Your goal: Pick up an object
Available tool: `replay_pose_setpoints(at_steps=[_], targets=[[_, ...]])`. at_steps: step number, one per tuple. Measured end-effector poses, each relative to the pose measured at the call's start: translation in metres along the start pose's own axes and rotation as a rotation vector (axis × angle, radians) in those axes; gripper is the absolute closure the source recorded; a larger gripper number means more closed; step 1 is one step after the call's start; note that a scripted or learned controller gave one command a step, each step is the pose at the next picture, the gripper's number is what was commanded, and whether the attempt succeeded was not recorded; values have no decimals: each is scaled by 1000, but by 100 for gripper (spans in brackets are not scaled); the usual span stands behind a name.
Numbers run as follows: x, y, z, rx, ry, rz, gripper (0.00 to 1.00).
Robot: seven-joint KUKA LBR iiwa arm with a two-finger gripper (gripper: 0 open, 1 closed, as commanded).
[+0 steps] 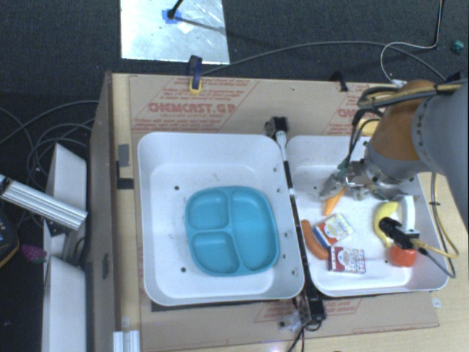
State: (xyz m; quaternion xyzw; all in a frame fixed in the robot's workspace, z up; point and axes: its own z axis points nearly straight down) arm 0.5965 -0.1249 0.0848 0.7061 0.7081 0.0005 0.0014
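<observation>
Pincer [338, 188] hangs low in the right bin [311, 156]; its spread is unreadable. Touching its tip lies an orange carrot-like piece [333, 202], probably light, stiff and slippery, best gripped across its middle. Below sits a sausage [315, 240].

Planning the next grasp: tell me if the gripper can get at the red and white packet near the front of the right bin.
Probably yes. The red and white packet lies flat with nothing on top of it; the hot dog sits just beside it. The gripper hovers farther back in the same right bin.
</observation>
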Motion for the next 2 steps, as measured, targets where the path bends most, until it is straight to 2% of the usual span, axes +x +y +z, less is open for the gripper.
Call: replay_pose_setpoints(at_steps=[1,2], targets=[[0,1,-11,-2,0,-2,100],[77,-36,-100,0,2,-1,100]])
